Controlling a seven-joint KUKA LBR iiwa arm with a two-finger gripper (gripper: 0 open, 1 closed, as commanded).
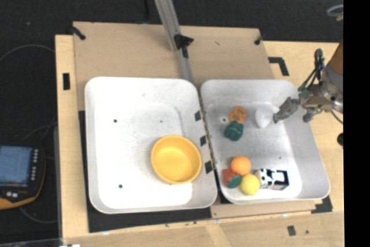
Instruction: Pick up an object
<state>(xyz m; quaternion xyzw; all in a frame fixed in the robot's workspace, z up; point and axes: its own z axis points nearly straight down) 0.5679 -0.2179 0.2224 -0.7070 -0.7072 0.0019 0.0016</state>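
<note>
- We find the fingers (pixel 295 111) at the right of the frame, over the right bin's (pixel 306 150) upper right part; they stand apart, nothing between them.
- We note a white object (pixel 263 117) just left of the fingers; contact cannot be told.
- Further left lie an orange ring-like piece (pixel 237 114) and a green object (pixel 233 132).
- Lower in that bin: an orange ball (pixel 241 165), a yellow ball (pixel 250 184), a black-and-white item (pixel 273 179).
- The left bin (pixel 127 107) holds a yellow bowl (pixel 176 159).
</note>
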